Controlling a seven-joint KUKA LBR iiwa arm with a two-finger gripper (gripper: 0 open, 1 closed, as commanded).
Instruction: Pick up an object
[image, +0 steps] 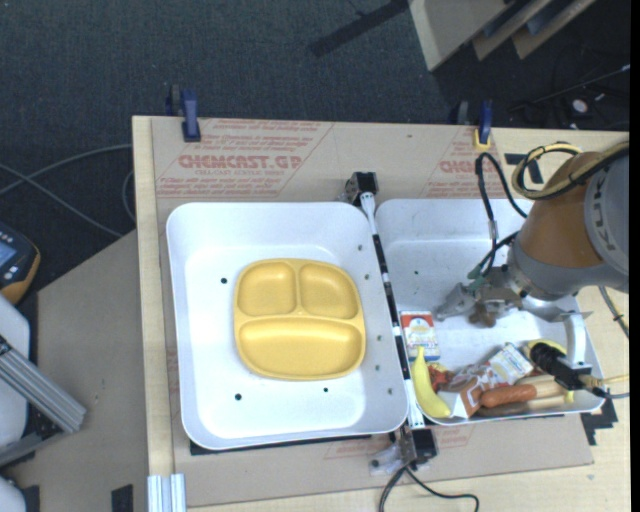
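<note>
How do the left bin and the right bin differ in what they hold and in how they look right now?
The left bin holds one yellow divided plate, lying flat near its middle; the right bin holds several small things crowded at its near edge, among them a banana and a hot dog. The arm's gripper hangs above the right bin, while nothing reaches over the left bin. Both are shallow, white and stand side by side.

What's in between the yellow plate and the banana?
In the camera view, bare white bin floor, then the black-clipped seam where both bins meet, separates the yellow divided plate from the banana.
</note>
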